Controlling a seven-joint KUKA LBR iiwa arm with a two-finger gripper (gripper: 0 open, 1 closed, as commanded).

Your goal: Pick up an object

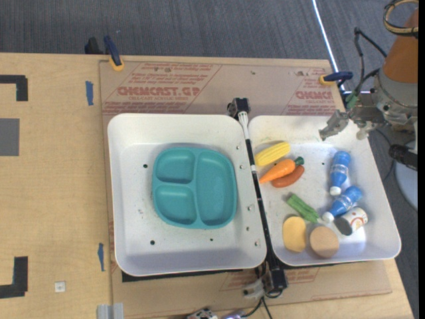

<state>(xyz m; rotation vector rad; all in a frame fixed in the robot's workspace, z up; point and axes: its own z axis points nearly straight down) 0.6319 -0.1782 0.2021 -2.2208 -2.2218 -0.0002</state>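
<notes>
Pale wooden bench under a brown board, two white bins side by side on top. Nearest in the right bin: a tan round lump touching a yellow one, a green stick just behind. Further back, two blue bottles: a lower one lying aslant, an upper one with its long axis running near to far. Towards the divider, a carrot and corn, both lying crosswise. In the left bin, a teal divided plate. Furthest, over the right bin's back edge, the gripper, fingers spread wide, nothing between them. Upper bottle closest to it, just on the camera's side of the fingers, probably the easiest target. Red print on the board: "CHEMCAST GP".
</notes>
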